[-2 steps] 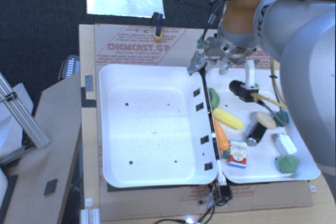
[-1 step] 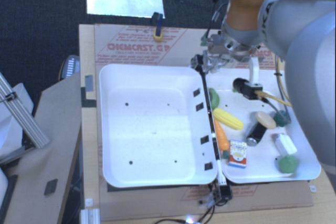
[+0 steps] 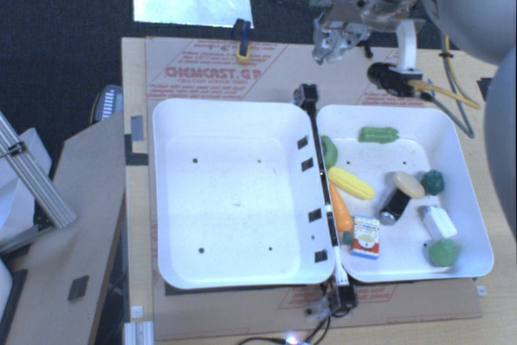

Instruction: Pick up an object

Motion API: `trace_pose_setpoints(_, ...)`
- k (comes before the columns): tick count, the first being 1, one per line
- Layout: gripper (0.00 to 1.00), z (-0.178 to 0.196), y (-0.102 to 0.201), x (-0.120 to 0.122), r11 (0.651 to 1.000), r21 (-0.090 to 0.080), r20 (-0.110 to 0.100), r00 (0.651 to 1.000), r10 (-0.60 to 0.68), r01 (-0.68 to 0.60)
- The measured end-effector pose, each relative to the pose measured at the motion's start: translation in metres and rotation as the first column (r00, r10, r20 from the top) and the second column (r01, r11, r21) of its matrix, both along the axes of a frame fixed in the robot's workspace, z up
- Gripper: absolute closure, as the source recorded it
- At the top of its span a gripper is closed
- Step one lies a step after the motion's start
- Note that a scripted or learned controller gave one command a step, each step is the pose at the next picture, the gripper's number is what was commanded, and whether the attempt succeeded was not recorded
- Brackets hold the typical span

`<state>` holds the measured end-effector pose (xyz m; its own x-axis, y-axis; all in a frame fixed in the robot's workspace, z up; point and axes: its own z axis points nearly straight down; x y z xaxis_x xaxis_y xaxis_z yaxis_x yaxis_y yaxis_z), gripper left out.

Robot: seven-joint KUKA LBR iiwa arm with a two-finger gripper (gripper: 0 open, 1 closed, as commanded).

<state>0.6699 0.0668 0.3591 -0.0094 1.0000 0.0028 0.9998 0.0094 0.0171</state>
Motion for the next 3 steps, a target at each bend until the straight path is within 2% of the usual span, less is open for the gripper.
trace_pose_setpoints(1,1.0,0.053,0.031,-0.001,1.0,0.0,-0.009,1.0,-0.001,0.001)
trace_pose_setpoints(2,1.0,0.112,0.058,-0.001,1.0,-0.001,-0.009,1.0,-0.002,0.002)
trace_pose_setpoints(3,1.0,0.181,0.083,-0.058,1.0,0.001,-0.009,1.0,0.0,0.0)
